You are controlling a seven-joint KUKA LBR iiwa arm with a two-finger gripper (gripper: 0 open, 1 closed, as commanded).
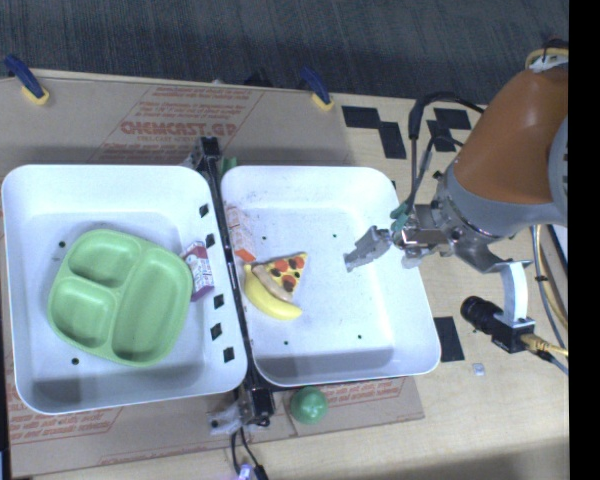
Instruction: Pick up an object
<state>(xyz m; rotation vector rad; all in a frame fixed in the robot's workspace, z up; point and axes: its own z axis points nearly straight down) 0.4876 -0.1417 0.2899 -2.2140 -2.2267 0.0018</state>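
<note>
A small green ball (307,404) rests on the surface (500,408) just in front of the right shallow white plastic bin (380,353). Inside that bin, against its left wall, a yellow toy banana (270,300) lies touching a toy pizza slice (283,270). The grey metal jaws (365,249) hang over the bin's right half, well apart from both; their opening cannot be determined. The left white bin (30,368) contains a green three-compartment plate (119,295) and a small packet (200,269).
</note>
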